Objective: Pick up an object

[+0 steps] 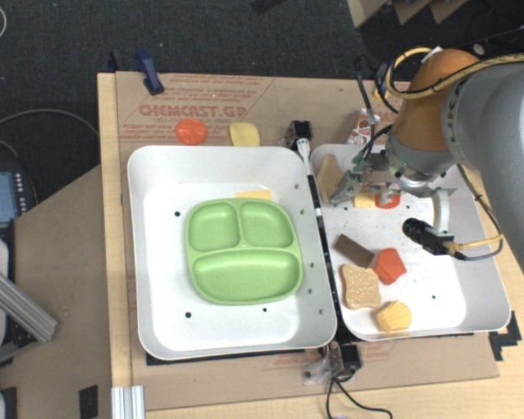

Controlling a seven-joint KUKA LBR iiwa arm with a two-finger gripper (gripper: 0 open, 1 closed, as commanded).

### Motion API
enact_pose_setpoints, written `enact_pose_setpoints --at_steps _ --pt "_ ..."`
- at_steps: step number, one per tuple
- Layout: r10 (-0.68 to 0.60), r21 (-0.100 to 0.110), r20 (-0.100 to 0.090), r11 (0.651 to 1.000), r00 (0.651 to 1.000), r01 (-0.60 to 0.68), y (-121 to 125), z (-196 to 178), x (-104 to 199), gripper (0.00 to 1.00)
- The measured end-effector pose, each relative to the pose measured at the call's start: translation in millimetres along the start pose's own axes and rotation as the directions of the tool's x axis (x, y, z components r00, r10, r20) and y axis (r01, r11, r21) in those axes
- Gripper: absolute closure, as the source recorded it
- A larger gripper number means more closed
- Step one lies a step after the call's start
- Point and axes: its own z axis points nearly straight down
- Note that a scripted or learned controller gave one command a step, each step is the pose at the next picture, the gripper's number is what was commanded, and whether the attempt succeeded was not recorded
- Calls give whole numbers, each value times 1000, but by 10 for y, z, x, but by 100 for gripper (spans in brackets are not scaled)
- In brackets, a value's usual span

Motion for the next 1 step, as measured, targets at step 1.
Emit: enact_pose_setpoints --at_steps 1 --pt "8 2 3 1000 1000 -8 -28 -104 -58 100"
